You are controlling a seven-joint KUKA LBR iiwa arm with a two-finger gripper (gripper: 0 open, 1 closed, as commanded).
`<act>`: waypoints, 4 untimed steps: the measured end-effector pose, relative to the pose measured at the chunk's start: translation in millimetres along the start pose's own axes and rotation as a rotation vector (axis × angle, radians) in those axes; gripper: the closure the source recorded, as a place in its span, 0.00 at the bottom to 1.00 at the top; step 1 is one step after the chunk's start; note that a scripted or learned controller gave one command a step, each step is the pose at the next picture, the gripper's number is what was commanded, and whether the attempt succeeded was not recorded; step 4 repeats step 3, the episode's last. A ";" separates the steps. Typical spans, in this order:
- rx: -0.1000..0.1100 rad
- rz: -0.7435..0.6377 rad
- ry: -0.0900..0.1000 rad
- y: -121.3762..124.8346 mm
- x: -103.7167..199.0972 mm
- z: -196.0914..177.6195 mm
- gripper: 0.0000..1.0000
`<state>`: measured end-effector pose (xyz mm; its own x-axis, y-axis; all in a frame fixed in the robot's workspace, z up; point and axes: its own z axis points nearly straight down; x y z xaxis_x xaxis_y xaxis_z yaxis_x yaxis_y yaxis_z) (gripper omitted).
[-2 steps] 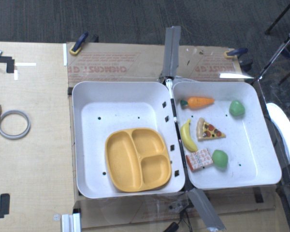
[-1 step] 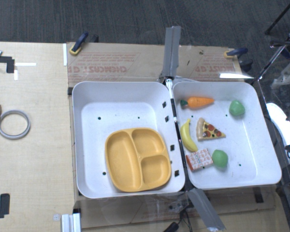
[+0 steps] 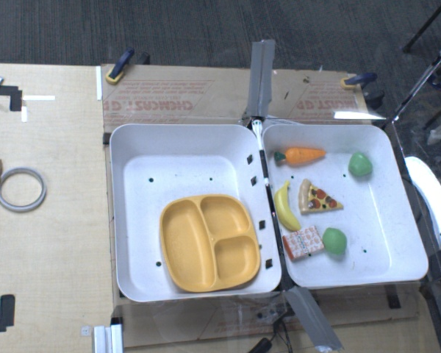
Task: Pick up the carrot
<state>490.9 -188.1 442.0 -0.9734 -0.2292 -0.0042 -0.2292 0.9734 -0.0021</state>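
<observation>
The carrot [image 3: 303,155] lies at the right bin's [image 3: 397,219] eleven o'clock, above the banana [image 3: 284,207]. We cannot tell the tool's state; we should grip across the carrot's thick middle.

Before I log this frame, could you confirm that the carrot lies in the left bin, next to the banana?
Not quite: the camera view shows the carrot in the right bin, not the left one. It does lie near the banana.
</observation>
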 end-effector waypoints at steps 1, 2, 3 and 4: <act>-0.001 -0.245 0.000 -7.9 3.8 0.1 0.00; -0.003 -0.716 0.000 -13.2 -4.6 0.9 0.00; -0.004 -1.148 -0.001 -18.2 3.0 1.0 0.00; -0.004 -1.148 -0.001 -18.2 3.0 1.0 0.00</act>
